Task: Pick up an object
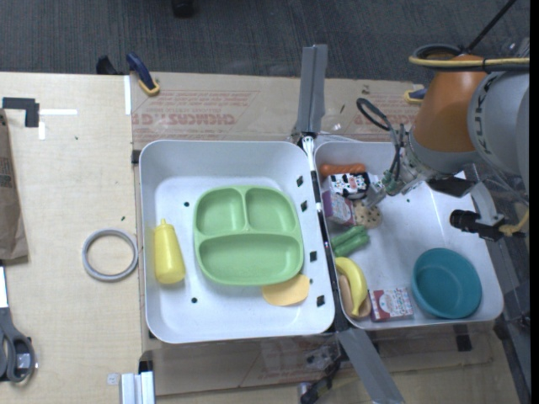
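- A dark grey carpeted floor is seen across the top of the frame, and below it a pale wooden bench (67, 183) fills the rest, with a sheet of brown cardboard (219, 108) laid under the bins.
- The left bin (156, 310) is placed at the centre of the frame and the right bin (404, 225) beside it toward the right, the two touching along a shared edge.
- The grey arm (505, 116) with its orange band (446, 108) is seen at the upper right, reaching down over the upper part of the right bin.
- A green divided plate (248, 234) is laid in the middle of the left bin, with a yellow mustard bottle (168, 252) just beside it on the left and a flat orange-yellow piece (286, 292) touching its lower edge.
- A teal bowl (446, 283) is set in the lower right of the right bin.
- A banana (352, 284), a small red and white box (392, 304), a green vegetable-shaped item (349, 241) and a cluster of small packets (347, 188) are lined along the left side of the right bin.
- The gripper (389, 183) is seen just right of the packets; whether anything is touched or how the jaws stand cannot be told.
- A grey ring (110, 254) is laid on the bench at the left.
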`<state>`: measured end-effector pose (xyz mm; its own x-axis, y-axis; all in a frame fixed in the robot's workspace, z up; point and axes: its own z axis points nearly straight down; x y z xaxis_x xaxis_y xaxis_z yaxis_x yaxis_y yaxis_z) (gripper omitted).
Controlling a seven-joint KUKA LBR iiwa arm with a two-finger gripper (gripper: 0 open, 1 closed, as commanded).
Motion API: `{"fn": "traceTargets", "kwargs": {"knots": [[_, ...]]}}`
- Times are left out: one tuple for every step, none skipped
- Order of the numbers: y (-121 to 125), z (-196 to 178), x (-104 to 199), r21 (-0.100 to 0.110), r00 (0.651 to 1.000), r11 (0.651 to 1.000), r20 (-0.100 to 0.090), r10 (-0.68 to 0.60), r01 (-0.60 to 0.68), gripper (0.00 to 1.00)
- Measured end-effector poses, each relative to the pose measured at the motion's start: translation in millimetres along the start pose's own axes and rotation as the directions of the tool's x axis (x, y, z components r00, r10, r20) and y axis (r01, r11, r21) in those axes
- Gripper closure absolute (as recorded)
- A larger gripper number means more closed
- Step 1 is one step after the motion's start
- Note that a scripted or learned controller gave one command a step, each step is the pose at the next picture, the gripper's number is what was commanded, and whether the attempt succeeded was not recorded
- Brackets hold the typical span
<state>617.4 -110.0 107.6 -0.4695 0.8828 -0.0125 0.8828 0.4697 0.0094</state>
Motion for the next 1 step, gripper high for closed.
{"fn": "traceTargets", "kwargs": {"knots": [[0.0, 0.0, 0.0, 0.0, 1.0, 1.0, 0.0, 0.0, 0.0, 0.0]]}}
